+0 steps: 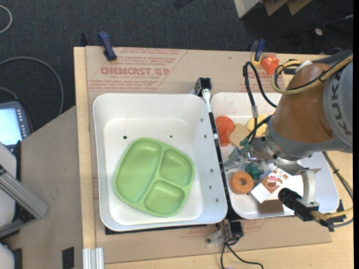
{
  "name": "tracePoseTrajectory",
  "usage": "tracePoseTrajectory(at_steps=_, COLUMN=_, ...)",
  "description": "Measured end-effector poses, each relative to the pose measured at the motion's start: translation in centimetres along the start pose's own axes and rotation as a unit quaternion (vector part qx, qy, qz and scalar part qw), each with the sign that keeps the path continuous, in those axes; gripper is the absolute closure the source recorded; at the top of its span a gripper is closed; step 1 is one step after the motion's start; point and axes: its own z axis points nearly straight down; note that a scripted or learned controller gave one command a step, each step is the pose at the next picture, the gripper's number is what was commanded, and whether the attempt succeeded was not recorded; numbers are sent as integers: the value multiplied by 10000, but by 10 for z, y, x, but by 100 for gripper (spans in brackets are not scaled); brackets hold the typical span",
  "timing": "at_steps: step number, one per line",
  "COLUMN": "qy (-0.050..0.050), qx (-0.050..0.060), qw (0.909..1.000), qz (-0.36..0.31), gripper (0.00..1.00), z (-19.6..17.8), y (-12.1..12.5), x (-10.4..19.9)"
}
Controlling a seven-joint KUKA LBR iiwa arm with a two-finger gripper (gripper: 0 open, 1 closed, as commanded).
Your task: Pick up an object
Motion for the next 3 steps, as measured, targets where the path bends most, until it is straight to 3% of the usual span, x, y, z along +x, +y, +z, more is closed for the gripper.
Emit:
tracePoseTrajectory(at_steps=1, qy=-26, qx=18, qw=10000, qz=40, gripper=100, z=-5, y=0, x=-5)
tracePoseTrajectory(at_steps=2, qy=-3, qx=-8, qw=10000, qz=-17, gripper=100, z=-75, y=2, x=79)
tracePoseTrajectory(at_steps=3, qy=-5, qx=12, qw=10000, qz=-16, gripper=100, z=-105, y=1, x=159)
